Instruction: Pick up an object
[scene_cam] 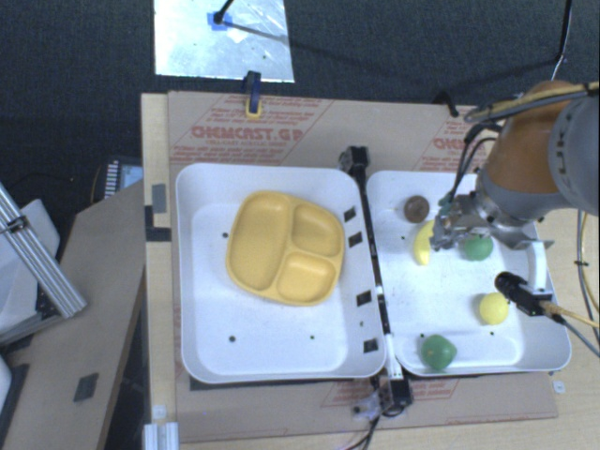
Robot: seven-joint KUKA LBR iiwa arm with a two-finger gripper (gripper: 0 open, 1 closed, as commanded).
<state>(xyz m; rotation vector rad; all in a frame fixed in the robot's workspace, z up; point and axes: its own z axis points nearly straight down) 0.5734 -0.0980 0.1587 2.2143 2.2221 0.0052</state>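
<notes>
From above, the gripper point(450, 230) hangs low in the right bin point(544, 350); whether it is spread or closed cannot be told. A green object point(478, 247) lies just right of it, a yellow piece point(423, 244) just left, a brown ball point(416, 208) up-left. The divided yellow plate point(284, 247) sits far left.

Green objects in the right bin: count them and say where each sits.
2. One green object lies near the right bin's front edge; another green object sits by the gripper, partly covered by the arm. More may be hidden beneath it.
</notes>
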